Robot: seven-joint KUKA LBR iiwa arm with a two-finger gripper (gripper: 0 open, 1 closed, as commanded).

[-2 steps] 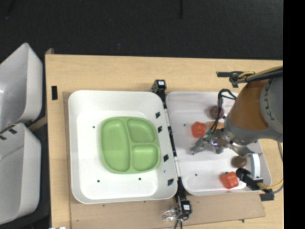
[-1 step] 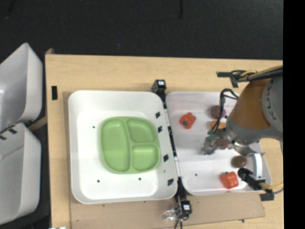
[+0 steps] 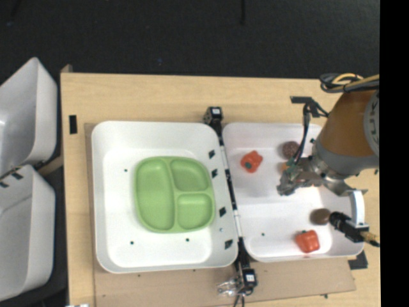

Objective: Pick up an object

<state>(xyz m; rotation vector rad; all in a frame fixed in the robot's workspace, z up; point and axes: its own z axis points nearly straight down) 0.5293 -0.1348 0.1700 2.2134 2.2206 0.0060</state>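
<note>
Hanging low over the middle of the right bin, the gripper sits at the end of the arm, which comes in from the right side of the view; its tip is dark and small here, and whether it is released or clenched I cannot tell. Nothing can be made out in its grasp. Taking the gripper as the landmark, the nearest candidate looks to be the upper red pepper, which lies to its left and a little toward the far rim, near but apart from it. That offset is what the next move turns on: by my reading the tip would have to shift left and slightly away before it comes down. The pepper is a squat lump with no clear long axis, so the angle of approach probably matters little. A small brown round thing lies just beyond the gripper on the far side, close to the wrist cabling. Another brown piece lies nearer the camera and to the right, and a second red pepper lies further that way by the near rim. Well off to the left, in the left bin, rests a green divided plate.
</note>
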